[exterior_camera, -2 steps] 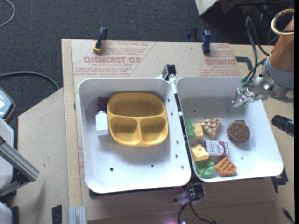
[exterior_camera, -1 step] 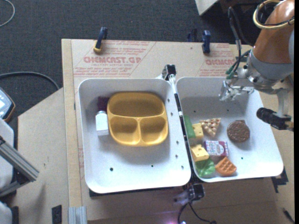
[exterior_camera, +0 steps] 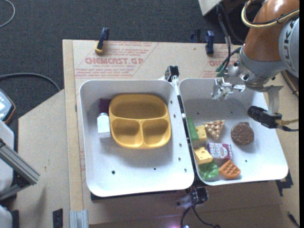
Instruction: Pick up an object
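My gripper [exterior_camera: 221, 92] hangs over the far part of the right bin [exterior_camera: 266, 160]. Its fingers stand open with nothing between them. Toy foods lie in a cluster nearer the front of that bin, apart from the gripper: a brown round cookie [exterior_camera: 242, 133], a tan wedge [exterior_camera: 214, 127], two yellow cheese blocks [exterior_camera: 201, 133] [exterior_camera: 203, 155], a red-and-white carton [exterior_camera: 220, 151], an orange waffle [exterior_camera: 229, 169], a green piece [exterior_camera: 209, 172] and a green strip [exterior_camera: 191, 127] along the left wall.
The left bin [exterior_camera: 137, 175] holds a yellow divided plate [exterior_camera: 140, 120], a small white bottle [exterior_camera: 103, 125] and a dark purple thing [exterior_camera: 104, 103] beside it. The divider between the bins [exterior_camera: 180, 110] runs just left of the gripper.
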